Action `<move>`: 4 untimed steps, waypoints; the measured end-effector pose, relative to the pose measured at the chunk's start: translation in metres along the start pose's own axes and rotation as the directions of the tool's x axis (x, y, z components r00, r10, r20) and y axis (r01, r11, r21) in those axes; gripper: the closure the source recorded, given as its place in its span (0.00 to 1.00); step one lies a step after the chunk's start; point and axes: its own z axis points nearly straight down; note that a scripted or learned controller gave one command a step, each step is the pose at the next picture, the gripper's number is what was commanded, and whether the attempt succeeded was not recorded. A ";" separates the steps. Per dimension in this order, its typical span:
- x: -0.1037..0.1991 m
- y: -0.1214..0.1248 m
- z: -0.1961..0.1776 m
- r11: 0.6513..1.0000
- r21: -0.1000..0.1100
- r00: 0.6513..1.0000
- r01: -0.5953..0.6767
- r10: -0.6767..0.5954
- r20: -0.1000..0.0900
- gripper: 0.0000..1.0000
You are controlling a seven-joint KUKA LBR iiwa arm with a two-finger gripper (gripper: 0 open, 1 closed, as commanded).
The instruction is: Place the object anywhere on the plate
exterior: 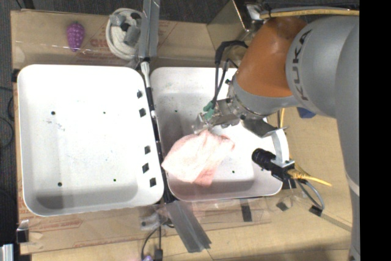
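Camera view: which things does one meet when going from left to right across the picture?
Purple grape toy → left bin → white roll → pink cloth → gripper → orange band of the arm.

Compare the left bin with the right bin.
The left bin shows only a bare white floor with a few dark dots; the right bin holds a pale pink object near its front. The arm and gripper hang over the right bin, not the left bin. Both are shallow, white and set side by side.
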 end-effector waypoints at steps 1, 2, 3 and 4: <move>0.046 0.014 0.008 0.918 0.002 0.918 0.396 -0.396 -0.001 1.00; 0.094 0.035 -0.003 0.689 0.001 0.689 0.725 -0.725 0.001 1.00; 0.144 0.056 0.007 0.348 0.000 0.348 0.937 -0.937 0.003 1.00; 0.193 0.071 0.008 0.182 0.000 0.182 0.983 -0.983 0.003 1.00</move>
